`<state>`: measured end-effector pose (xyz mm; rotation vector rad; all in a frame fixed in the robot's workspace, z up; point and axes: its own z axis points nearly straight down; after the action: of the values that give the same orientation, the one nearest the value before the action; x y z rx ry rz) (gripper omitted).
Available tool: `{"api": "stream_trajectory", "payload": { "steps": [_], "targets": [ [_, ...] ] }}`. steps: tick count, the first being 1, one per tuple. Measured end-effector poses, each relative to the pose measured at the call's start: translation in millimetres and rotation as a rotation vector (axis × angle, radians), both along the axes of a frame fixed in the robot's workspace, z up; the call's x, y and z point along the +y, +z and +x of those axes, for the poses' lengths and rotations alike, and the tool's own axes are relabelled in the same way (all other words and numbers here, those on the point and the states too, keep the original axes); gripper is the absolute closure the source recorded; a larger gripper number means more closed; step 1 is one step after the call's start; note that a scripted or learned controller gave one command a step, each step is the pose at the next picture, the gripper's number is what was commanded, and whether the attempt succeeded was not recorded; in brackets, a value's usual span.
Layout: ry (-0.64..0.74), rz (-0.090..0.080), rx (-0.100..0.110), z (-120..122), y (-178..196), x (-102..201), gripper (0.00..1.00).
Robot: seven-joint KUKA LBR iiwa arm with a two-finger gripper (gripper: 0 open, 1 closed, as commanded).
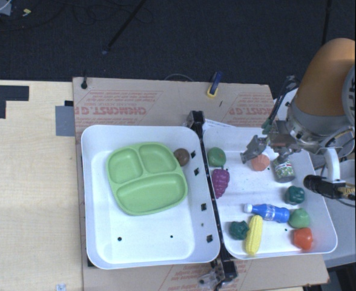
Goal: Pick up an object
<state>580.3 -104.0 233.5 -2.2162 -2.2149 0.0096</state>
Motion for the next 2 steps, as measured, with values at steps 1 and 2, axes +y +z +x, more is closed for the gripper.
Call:
{"api": "stream_trajectory", "payload": {
  "steps": [1, 2],
  "targets": [
    [0.001, -0.001, -0.009, 2.0, 4.6, -0.3, 0.0],
    [0.001, 0.0, -0.001, 1.2, -60.1, 3.7, 0.0]
  ]
}}
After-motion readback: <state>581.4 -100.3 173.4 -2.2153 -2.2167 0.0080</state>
